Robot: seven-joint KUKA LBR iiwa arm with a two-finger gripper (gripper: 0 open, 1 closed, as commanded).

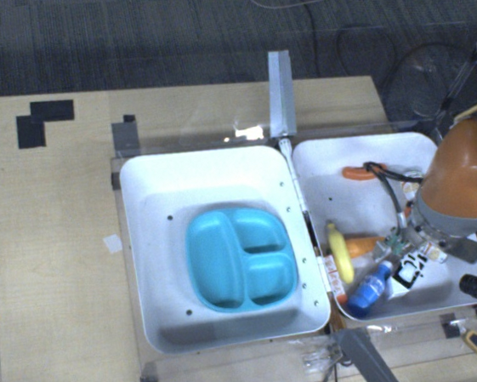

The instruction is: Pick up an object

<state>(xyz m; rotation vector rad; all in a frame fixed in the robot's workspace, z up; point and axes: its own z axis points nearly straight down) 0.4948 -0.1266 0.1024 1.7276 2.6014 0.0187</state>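
Observation:
The right bin (pixel 337 153) holds several objects. A yellow banana (pixel 341 254) lies near its left wall, with an orange piece (pixel 360 245) right beside it. A blue bottle (pixel 368 292) lies tilted by the front wall. An orange carrot (pixel 358 173) rests toward the back. My gripper (pixel 402 248) hangs low over the bin's front middle, just right of the orange piece and above the bottle's cap end. The grey wrist and the orange band (pixel 467 170) cover what lies beneath them. A black-and-white item (pixel 412 270) sits directly under the gripper.
The left bin (pixel 149 196) contains a light blue divided plate (pixel 239 258). A grey post (pixel 281 95) stands at the back between the bins. Black cables (pixel 384 179) run from the wrist over the right bin. Bare wooden bench (pixel 51 276) lies to the left.

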